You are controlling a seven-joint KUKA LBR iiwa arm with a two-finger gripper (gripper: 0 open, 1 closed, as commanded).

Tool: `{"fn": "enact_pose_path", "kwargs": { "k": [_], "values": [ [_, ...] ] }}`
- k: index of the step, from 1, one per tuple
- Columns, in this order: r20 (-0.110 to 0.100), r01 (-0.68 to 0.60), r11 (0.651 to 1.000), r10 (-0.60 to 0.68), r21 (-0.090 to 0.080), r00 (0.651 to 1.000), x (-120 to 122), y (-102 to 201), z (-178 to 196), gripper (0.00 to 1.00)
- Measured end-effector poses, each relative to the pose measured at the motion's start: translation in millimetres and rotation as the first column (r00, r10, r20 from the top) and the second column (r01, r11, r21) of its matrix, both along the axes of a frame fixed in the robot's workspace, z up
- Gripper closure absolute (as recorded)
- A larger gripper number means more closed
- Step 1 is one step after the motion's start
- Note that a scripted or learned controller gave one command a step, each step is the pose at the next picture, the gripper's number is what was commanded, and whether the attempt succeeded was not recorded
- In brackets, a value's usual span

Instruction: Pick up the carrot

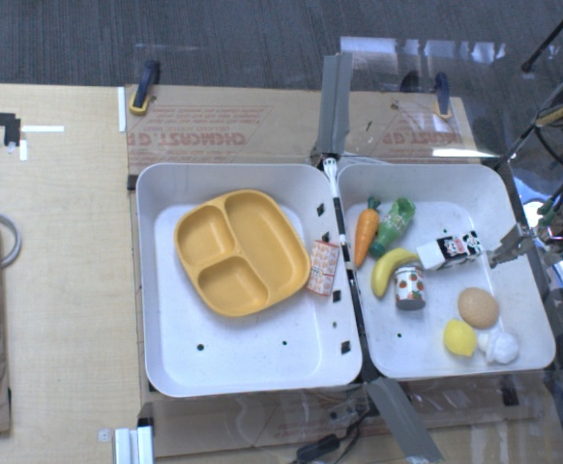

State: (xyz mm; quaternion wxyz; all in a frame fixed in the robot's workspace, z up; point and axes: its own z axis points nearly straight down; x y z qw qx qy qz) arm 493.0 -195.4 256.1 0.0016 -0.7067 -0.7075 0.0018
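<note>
Wooden counter [59, 259] carries two bins; my carrot [365, 233] lies in the right bin [456, 177], by its left wall, touching green leaves [395, 222]. My claw's state: cannot tell.

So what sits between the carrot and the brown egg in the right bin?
In the camera view, the banana and the small can lie between the carrot and the brown egg, the banana nearer the carrot and the can just beside the banana.

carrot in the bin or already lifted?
In the bin. The carrot lies on the right bin's floor by its left wall, beside the banana.
</note>
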Motion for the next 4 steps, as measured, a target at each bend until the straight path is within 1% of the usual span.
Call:
{"fn": "enact_pose_path", "kwargs": {
  "k": [1,2,3,4],
  "values": [
    [-0.002,0.233,0.972,-0.233,-0.001,0.972,5,73,-42,0.00],
    [0.001,0.065,0.998,-0.065,-0.002,0.998,68,160,-67,0.00],
    [0.001,0.041,0.999,-0.041,-0.002,0.999,82,182,-67,0.00],
    [-0.002,0.042,0.999,-0.042,-0.004,0.999,82,180,-60,1.00]
  ]
}}
